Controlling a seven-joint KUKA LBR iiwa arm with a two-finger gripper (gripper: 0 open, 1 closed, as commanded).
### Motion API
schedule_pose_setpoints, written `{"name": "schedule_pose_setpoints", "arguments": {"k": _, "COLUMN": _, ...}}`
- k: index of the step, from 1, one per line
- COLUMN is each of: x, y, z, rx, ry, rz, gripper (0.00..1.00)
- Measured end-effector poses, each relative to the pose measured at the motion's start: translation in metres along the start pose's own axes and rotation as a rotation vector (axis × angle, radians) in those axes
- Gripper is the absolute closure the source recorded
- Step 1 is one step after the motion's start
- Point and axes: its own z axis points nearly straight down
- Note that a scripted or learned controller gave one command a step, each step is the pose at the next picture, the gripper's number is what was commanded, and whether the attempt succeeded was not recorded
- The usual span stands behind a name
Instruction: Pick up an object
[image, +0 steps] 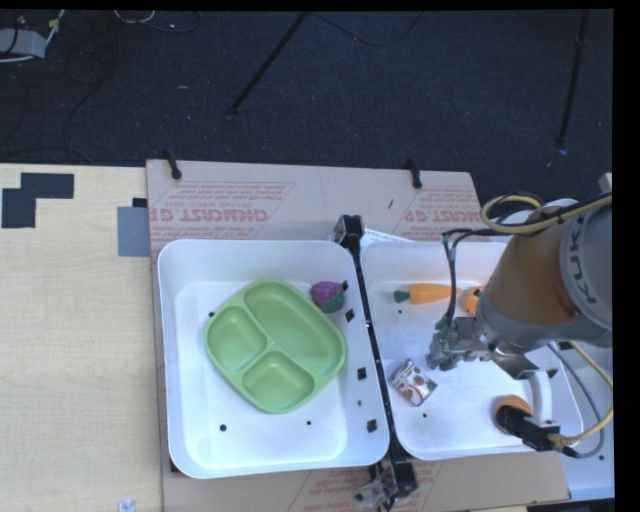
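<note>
**Gripper low in the right bin, nothing lifted yet**

The nearest candidate for the pick is the small carton (412, 383), white with red and green print, lying tilted on the floor of the right bin (455, 440), close to the divider. My gripper (447, 350) hangs just beside it, up and to the right, apart from it as far as I can judge. I cannot tell how wide the gripper stands, because the wrist hides it, and I see nothing held in it.

I judge that I am in the approach step. The next move calls for a shift toward the carton, a descent, and then the closing.

In the same bin, a toy carrot (428, 294) lies near the far wall. An orange object (511, 408) sits near the front right corner, partly hidden by cables.

The left bin (190, 440) holds a green divided plate (275, 345) with three compartments, all bare. A small purple object (326, 294) touches its far edge.
</note>
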Motion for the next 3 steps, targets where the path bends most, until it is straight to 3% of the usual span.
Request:
{"name": "schedule_pose_setpoints", "arguments": {"k": 1, "x": -0.009, "y": 0.009, "z": -0.051, "rx": 0.018, "ry": 0.004, "rz": -0.014, "gripper": 1.0}}
{"name": "schedule_pose_setpoints", "arguments": {"k": 2, "x": -0.01, "y": 0.01, "z": -0.091, "rx": 0.018, "ry": 0.005, "rz": -0.014, "gripper": 1.0}}
{"name": "schedule_pose_setpoints", "arguments": {"k": 3, "x": 0.039, "y": 0.026, "z": -0.103, "rx": 0.021, "ry": 0.007, "rz": -0.018, "gripper": 1.0}}
